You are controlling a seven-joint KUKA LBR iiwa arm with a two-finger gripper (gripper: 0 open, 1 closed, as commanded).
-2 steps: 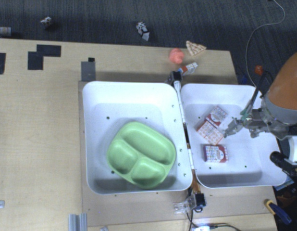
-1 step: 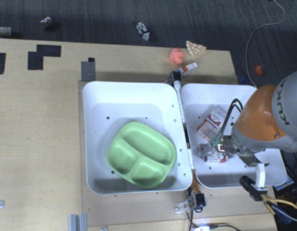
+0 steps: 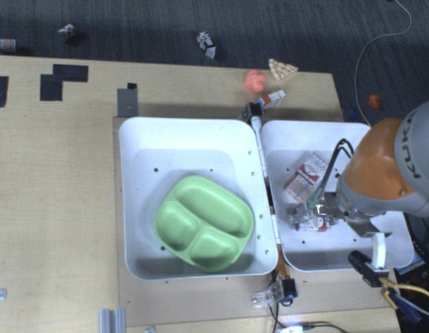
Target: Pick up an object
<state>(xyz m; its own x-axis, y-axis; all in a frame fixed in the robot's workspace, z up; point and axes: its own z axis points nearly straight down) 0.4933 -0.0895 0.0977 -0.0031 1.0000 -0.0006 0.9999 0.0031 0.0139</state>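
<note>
A: Red-and-white crumpled packets (image 3: pixel 306 175) lay in the right white bin (image 3: pixel 388 255), toward its middle and left wall, with the gripper (image 3: pixel 313 217) down among them at the nearer one.

B: Had it picked one up?

A: I could not tell; the wrist hid how the fingers stood, and nothing was raised clear of the bin floor. I judged the pick unfinished, the lift remaining.

B: And farther off?

A: A green three-compartment plastic tray (image 3: pixel 204 220) sat in the left white bin (image 3: pixel 141 186), toward its near edge. Beyond both bins, a pink ball (image 3: pixel 255 81) rested at the bench's far edge.
</note>
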